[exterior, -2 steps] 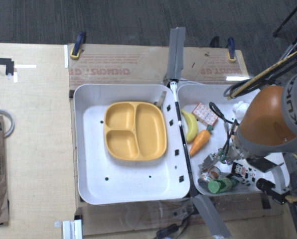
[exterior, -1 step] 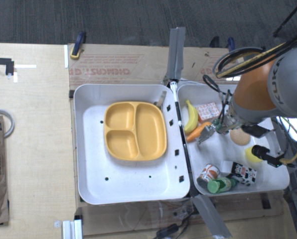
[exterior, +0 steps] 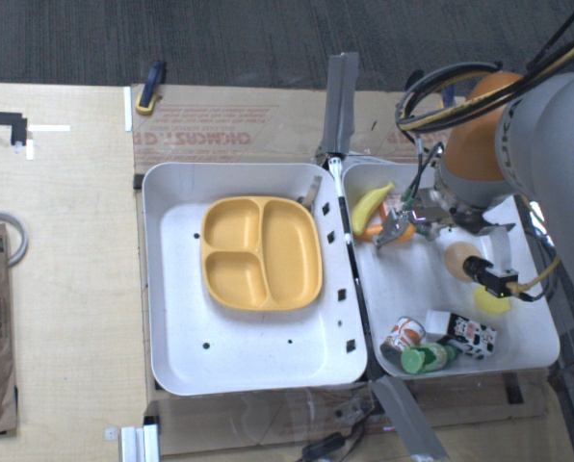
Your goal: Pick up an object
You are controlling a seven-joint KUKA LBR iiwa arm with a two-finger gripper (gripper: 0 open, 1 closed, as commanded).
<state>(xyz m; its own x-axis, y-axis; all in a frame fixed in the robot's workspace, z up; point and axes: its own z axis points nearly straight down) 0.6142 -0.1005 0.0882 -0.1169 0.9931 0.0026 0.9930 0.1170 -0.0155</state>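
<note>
Yellow banana (exterior: 372,206) lies in the right bin (exterior: 431,287), touching an orange piece (exterior: 395,237). Beside the banana sits the gripper (exterior: 400,221), grip unreadable. Judged step: reaching; next comes closing squarely, then lifting.

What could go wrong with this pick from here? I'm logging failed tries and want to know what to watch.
1. The gripper sits at the right bin's far left corner, where the yellow plastic banana and a small orange piece lie close together; it may nudge both and grasp neither.
2. That corner is tight against the bin's left wall, so a finger could catch the wall.
</note>
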